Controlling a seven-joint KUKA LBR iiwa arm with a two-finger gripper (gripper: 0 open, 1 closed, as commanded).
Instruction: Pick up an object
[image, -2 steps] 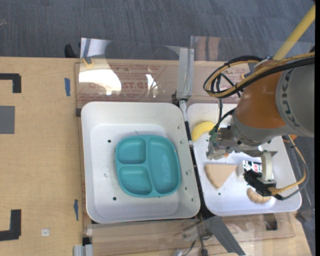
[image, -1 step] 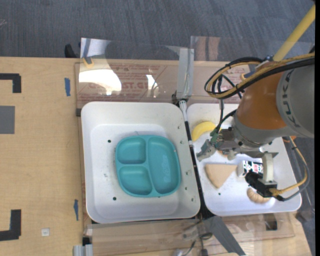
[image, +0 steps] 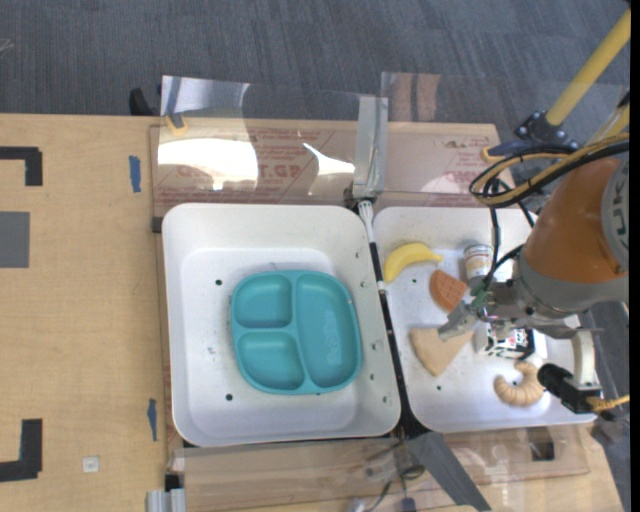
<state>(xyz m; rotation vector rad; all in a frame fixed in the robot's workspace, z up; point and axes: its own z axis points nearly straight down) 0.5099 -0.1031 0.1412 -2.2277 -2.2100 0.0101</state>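
One banana (image: 410, 260) (perhaps five items)

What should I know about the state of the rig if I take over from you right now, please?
Gripper: low over the right bin, at the tan wedge; nothing visibly between its fingers.
Right bin: banana, orange-red piece, small jar, croissant, tan wedge.
Left bin: teal divided plate.
Done: approach only; nothing lifted.
Left: close on an object, probably the wedge, and raise it.
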